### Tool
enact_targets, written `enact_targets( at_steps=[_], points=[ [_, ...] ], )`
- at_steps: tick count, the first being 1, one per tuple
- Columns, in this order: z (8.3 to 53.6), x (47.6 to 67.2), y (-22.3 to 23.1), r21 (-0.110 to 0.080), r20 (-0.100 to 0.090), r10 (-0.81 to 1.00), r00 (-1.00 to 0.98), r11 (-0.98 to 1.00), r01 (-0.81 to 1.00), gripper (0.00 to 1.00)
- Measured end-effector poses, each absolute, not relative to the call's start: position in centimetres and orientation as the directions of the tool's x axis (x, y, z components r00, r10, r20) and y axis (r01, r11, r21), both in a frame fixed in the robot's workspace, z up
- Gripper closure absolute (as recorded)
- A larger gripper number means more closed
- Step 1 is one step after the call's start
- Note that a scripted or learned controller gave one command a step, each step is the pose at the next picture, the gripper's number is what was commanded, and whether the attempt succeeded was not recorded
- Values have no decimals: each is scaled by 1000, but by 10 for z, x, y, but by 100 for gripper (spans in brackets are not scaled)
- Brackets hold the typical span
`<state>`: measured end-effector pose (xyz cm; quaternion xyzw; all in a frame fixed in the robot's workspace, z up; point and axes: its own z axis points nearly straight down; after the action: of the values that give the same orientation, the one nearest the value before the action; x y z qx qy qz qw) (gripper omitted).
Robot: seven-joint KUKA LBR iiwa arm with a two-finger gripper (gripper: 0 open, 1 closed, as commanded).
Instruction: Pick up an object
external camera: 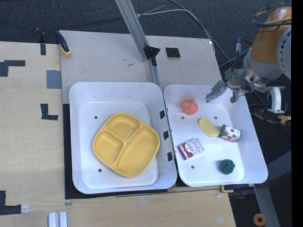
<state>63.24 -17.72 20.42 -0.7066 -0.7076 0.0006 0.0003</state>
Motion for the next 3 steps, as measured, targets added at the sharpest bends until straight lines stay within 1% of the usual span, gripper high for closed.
enact_targets(
  at_steps=[1,2,3],
  points=[
    [158,638,-177,-6,-1,1000,-2,2,1000,0],
    [113,636,-173,-6,0,1000,-2,2,1000,0],
    [85,637,-172,1,-2,1000,-3,3,1000,0]
  ],
)
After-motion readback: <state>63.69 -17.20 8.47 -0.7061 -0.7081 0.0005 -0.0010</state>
